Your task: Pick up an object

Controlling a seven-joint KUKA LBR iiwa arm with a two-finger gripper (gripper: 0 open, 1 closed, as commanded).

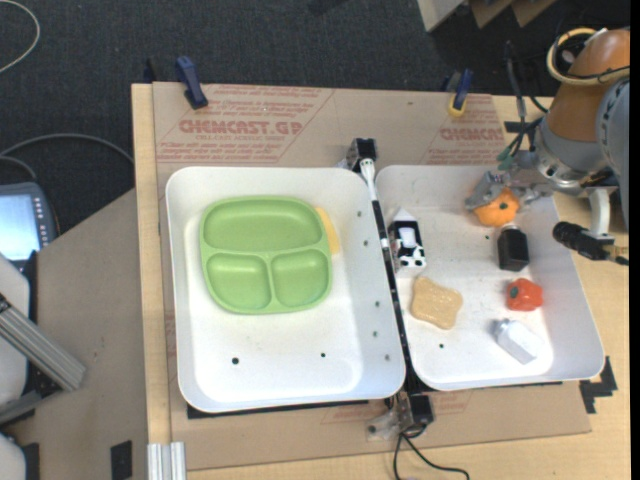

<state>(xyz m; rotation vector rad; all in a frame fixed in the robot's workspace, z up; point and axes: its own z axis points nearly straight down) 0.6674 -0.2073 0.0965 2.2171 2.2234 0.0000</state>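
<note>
Left bin (190,298): green divided plate (266,254) fills the upper middle; open floor along the near edge and near corners. Right bin (575,353): orange toy (497,210) at the far edge, black block (513,249), red piece (524,293) and grey piece (517,341) down the right side, black-and-white toy (406,243) and tan slab (436,303) by the left wall; bare floor at centre.

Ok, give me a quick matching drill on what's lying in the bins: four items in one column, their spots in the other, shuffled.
Items:
1. green divided plate
2. tan biscuit-shaped piece
3. black block
4. orange object

Spots:
A. right bin, far side, under the hand
B. left bin
C. right bin, near its left wall
D. right bin, middle

Pairs: 1-B, 2-C, 3-D, 4-A
</note>
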